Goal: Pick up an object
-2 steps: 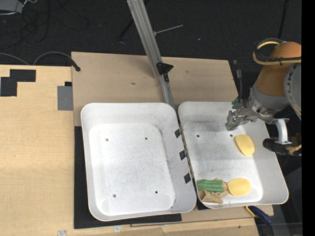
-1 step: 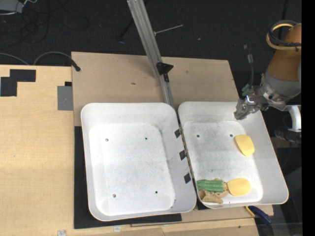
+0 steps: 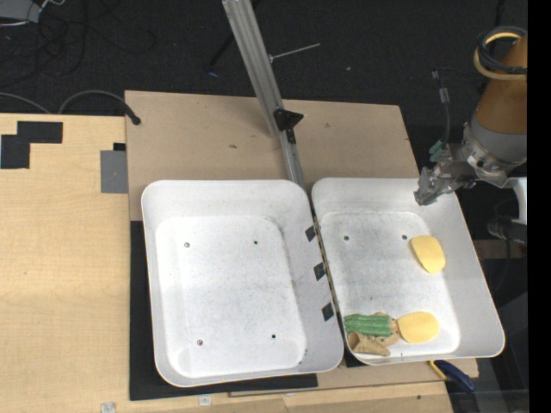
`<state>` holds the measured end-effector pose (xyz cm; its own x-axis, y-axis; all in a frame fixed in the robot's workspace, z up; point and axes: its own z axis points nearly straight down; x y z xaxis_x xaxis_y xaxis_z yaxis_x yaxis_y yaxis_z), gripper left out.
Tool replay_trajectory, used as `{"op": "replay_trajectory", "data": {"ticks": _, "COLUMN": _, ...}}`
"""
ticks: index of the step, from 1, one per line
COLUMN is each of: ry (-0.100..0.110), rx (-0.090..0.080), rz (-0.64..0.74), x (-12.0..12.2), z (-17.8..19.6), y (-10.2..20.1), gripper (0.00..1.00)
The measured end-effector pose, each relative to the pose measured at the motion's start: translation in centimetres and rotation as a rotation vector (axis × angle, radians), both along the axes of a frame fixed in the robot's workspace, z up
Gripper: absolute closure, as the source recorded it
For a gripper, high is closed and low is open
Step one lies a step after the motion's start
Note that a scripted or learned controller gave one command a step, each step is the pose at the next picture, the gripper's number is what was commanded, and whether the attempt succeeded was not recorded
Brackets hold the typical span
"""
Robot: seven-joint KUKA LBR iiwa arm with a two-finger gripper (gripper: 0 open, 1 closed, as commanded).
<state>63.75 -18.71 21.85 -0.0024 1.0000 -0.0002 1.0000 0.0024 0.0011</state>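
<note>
The left bin (image 3: 228, 282) lay bare on the tabletop (image 3: 207, 136), while the right bin (image 3: 379, 231) carried everything worth taking: a green toy (image 3: 368, 323) resting on a tan piece (image 3: 372, 344) at its near edge, a yellow piece (image 3: 418, 326) just beside them, and another yellow piece (image 3: 427, 254) farther back. The gripper (image 3: 428, 188) hung over the right bin's far right corner, apart from all of these, and whether its fingers were spread or closed I cannot tell at this size, though nothing appeared to be in them. The pick therefore looked wholly undone, with approach, descent and grasp all left, and no brand, label or writing could be read anywhere.
</note>
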Motion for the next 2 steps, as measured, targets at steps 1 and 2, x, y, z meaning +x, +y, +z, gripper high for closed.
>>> {"op": "replay_trajectory", "data": {"ticks": 1, "ry": 0.006, "rx": 0.003, "rz": 0.001, "x": -1.9, "z": -0.9, "y": 5.3, "gripper": 1.00}}
{"op": "replay_trajectory", "data": {"ticks": 2, "ry": 0.005, "rx": 0.003, "rz": 0.001, "x": -3.2, "z": 0.0, "y": 9.5, "gripper": 1.00}}
